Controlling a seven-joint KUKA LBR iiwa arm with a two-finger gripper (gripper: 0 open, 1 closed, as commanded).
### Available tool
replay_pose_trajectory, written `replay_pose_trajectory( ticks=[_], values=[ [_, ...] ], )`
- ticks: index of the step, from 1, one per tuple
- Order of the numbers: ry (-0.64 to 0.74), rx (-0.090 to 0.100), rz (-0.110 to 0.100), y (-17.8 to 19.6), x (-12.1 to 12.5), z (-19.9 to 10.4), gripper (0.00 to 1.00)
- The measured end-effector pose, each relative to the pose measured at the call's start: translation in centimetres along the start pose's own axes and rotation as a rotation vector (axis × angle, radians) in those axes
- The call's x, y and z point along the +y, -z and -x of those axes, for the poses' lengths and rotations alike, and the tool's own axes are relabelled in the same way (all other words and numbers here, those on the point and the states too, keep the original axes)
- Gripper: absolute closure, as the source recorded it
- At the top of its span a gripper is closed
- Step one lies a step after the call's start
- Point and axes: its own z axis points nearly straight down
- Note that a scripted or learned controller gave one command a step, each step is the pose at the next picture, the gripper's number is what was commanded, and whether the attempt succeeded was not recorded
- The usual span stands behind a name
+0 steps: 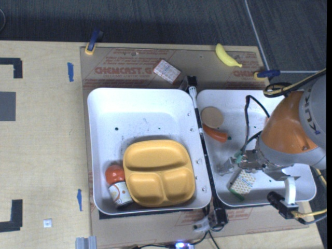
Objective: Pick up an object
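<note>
The arm comes in from three o'clock and bends down over the right bin, its orange band sitting above the wrist and hiding much of that bin's far side. The gripper hangs low in the bin's left half, near the middle of the bin's height, and its metal fingers blur into the white floor, so I cannot tell whether they stand apart or together. Directly at its six o'clock, just beside or perhaps touching the tips, lies a small patterned packet with a green end, tilted so that its long side runs from about one o'clock to seven o'clock; whether it is between the fingers cannot be made out. At the gripper's eleven o'clock, a little apart, lies an orange carrot-like piece, and beyond it in the same direction a round tan disc rests near the bin's top left corner. The left bin holds a big yellow divided tray in its lower half, with a small red-topped can lying against the tray at its nine o'clock. On the board beyond the bins lie a yellow banana at twelve o'clock of the right bin and a small pale box.
</note>
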Motion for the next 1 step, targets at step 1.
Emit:
replay_pose_trajectory(
  ticks=[1],
  values=[
    [0.0,0.0,0.0,0.0,0.0,-0.04,0.0]
  ],
)
